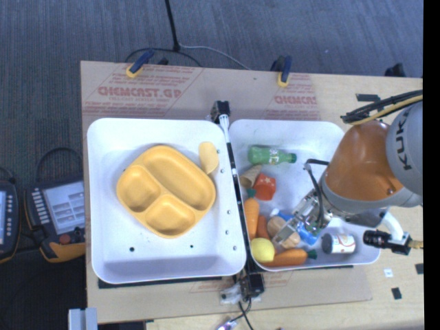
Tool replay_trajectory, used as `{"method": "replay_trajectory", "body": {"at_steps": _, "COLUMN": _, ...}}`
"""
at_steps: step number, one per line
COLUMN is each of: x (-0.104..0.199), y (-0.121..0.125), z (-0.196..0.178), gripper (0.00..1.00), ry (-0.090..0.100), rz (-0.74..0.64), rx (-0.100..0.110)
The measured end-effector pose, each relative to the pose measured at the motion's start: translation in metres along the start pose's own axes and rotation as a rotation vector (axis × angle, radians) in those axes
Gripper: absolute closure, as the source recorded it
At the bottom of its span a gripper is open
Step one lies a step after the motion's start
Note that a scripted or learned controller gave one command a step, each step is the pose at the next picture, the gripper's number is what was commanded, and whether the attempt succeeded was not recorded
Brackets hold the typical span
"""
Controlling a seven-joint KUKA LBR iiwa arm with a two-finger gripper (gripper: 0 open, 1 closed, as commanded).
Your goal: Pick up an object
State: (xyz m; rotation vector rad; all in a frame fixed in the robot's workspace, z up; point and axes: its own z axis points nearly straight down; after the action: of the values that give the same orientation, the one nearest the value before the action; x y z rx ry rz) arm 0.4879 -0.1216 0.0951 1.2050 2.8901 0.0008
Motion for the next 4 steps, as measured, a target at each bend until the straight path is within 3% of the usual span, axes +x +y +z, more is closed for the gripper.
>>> {"method": "replay_trajectory", "body": {"at_steps": 1, "x": -0.022, "y": 0.024, "z": 0.001, "gripper": 0.00, "ry": -0.004, "rz": -0.343, "rx": 0.004}}
{"method": "replay_trajectory", "body": {"at_steps": 2, "x": -0.023, "y": 0.025, "z": -0.010, "gripper": 1.00, "ry": -0.009, "rz": -0.342, "rx": 0.000}}
{"method": "replay_trajectory", "body": {"at_steps": 3, "x": 0.042, "y": 0.038, "z": -0.089, "gripper": 1.00, "ry": 0.010, "rz": -0.695, "rx": 0.000}}
{"method": "replay_trajectory", "body": {"at_steps": 4, "x": 0.021, "y": 0.095, "z": -0.089, "gripper": 1.00, "ry": 0.009, "rz": -0.809, "rx": -0.001}}
